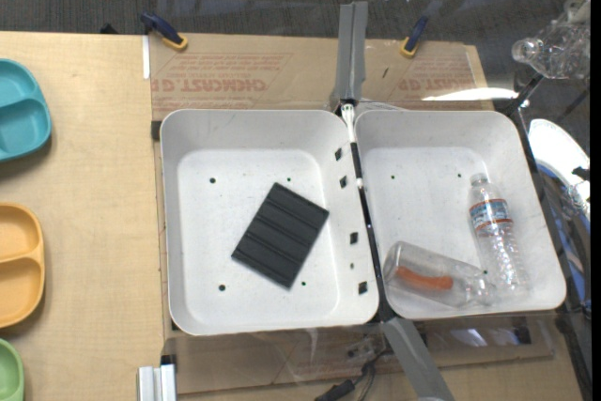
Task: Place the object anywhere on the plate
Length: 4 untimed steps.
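Camera view, lower edge first: a green plate (7, 373) at the lower left corner. In the right bin (441, 155) a clear container (434, 281) lies beside a water bottle (495, 241), just apart. A black ribbed slab (280, 234) lies tilted in the left bin (188, 202). On the bench (94, 202) at the left edge, an orange plate (17, 263), then a teal plate (19, 108) farther up. How the jaws stand I cannot tell.

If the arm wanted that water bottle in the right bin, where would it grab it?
Probably across the middle of the water bottle, near its label, coming straight down from above. It lies flat on the floor of the right bin, cap toward the far side, so the round body offers two opposite sides for the jaws. The clear container lies close to its base, so the middle looks safer.
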Tool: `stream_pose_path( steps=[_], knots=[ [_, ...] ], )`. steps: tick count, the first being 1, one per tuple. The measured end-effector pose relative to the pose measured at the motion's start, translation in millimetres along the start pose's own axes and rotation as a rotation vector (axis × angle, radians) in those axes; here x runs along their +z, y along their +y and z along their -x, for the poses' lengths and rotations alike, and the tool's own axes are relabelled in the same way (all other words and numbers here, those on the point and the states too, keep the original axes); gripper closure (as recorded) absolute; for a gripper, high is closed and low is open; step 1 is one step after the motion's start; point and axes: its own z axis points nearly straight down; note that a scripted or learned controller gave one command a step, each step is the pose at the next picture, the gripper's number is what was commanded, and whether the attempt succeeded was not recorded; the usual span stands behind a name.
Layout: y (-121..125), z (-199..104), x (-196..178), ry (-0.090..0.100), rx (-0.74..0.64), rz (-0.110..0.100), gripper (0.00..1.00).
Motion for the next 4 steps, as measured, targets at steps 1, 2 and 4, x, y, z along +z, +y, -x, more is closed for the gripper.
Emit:
stream_pose_path(
  steps=[1,2,4],
  knots=[
    [0,0,-9,-0.002,-0.001,-0.001,1.00],
    [0,0,8,0.001,0.003,0.001,1.00],
    [10,-96,-16,0.001,0.042,-0.001,1.00]
  ],
)
